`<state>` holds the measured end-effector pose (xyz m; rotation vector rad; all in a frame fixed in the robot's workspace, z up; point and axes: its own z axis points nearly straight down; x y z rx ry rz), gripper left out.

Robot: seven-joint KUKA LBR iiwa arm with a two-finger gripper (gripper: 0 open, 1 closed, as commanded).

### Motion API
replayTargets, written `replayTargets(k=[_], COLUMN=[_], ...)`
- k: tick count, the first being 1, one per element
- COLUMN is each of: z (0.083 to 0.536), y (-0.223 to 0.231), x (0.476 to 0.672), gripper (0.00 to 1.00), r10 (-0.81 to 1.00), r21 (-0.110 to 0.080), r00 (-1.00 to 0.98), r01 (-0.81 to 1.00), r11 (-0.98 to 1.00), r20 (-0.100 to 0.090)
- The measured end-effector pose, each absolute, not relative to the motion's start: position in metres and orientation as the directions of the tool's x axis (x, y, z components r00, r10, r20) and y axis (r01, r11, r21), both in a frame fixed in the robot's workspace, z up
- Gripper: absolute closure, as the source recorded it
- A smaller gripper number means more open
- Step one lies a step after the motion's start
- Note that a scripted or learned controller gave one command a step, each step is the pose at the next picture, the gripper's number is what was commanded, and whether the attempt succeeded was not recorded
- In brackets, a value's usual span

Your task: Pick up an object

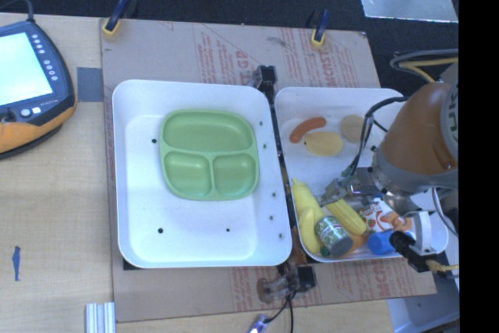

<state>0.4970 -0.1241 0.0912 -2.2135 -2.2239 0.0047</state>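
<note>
gripper (347,189) low in right bin (327,99), just above corn cob (348,217) | jaws: cannot tell | advice: descend straight, centre on cob, avoid can (334,235)

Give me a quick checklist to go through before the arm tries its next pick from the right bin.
1. Pincer over the right bin: ok, it sits above the pile near the corn.
2. Pincer open or shut: cannot tell, the wrist hides it.
3. Anything already held: cannot tell.
4. Targets in reach: ok, banana, can and corn lie close below it.
5. Items well apart for a clean grasp: not ok, those three are crowded together; the sausage lies more in the open.
6. Green tray in the left bin out of the way: ok.
</note>
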Motion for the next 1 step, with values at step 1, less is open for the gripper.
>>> replayTargets(k=[1], z=[0.1014], y=[-0.1252], x=[0.4975], gripper=[1.00], r10=[1.000], r21=[-0.006], r00=[-0.009], r01=[1.000], r11=[0.009], r20=[-0.001])
